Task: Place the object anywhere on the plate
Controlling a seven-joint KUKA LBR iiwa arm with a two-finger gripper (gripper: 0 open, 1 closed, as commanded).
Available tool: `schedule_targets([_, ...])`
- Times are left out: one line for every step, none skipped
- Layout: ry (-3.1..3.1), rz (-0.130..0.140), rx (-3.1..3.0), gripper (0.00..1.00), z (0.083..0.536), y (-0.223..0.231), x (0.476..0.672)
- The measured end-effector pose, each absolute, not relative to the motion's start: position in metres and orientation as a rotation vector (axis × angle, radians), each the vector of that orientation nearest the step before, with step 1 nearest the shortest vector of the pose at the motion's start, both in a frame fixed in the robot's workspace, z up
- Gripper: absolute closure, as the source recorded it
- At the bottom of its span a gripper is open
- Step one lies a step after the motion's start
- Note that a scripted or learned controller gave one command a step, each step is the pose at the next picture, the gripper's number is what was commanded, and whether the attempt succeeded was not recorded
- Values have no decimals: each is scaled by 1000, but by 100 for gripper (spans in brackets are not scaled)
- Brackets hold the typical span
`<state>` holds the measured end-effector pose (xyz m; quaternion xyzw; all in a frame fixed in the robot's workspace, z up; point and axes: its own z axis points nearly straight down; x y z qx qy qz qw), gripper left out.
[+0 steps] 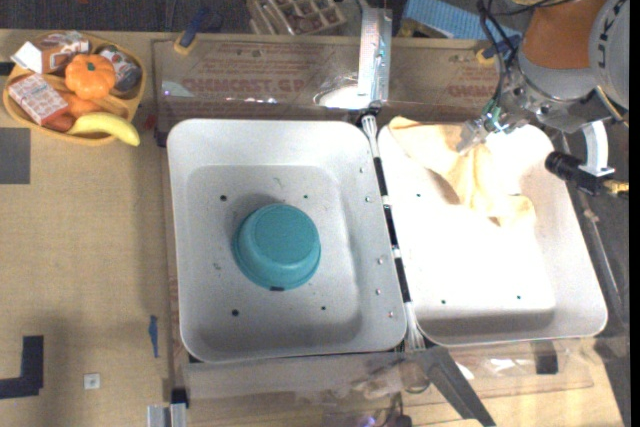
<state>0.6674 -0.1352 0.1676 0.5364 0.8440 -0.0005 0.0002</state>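
Arm (585, 25) is reaching in from the right, wrist angling down over the right bin's (500, 315) far corner. Gripper (487, 126) is pinching the cloth (480, 180), jaws clenched on its raised edge. Cloth is pale yellow, soft, crumpled, draping into that bin. Teal round plate (278, 246), smooth plastic, is sitting in the left bin (200, 165).
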Motion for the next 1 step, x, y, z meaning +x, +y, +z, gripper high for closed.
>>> schedule_targets([2650,-1,1687,100,216,-137,668])
